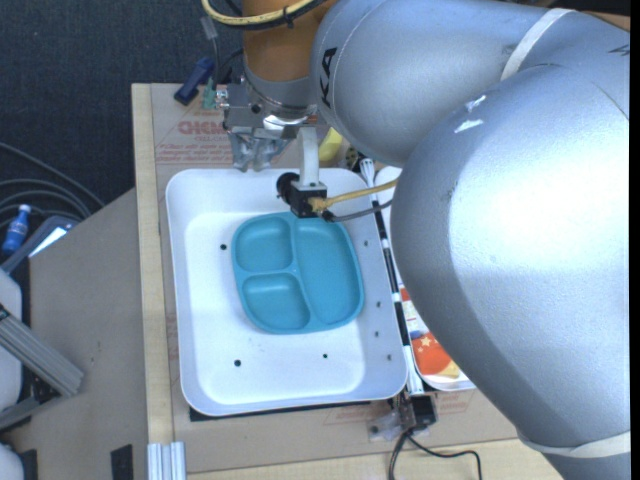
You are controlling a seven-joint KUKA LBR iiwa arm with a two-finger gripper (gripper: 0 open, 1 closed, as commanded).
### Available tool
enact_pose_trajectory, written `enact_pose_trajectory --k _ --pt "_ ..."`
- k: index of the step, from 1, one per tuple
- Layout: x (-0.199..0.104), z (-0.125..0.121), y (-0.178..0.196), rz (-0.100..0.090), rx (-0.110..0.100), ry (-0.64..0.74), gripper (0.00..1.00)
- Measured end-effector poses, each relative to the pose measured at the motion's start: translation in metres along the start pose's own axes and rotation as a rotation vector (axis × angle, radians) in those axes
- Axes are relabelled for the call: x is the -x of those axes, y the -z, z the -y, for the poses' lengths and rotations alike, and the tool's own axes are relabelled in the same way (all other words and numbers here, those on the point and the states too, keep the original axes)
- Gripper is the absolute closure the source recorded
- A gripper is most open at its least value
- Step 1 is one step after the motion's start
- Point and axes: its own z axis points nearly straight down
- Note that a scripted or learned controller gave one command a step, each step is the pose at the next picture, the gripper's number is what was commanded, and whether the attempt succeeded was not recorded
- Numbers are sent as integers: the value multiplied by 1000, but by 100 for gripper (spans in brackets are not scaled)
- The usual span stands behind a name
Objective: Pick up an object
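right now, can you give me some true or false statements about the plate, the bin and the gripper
1. A blue plate lies in the white bin. True.
2. The plate has two compartments. False: it has three.
3. The gripper holds the plate. False: the gripper is up by the bin's far rim, and the plate lies flat on the bin floor.
4. The plate lies right way up, with its hollows showing. True.
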Motion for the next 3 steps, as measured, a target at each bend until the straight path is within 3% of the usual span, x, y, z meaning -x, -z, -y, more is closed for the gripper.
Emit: enact_pose_trajectory --k 1,3 --pt "-1 62 10 1 -4 -2 100" --pt "-2 62 30 0 -3 -1 100"
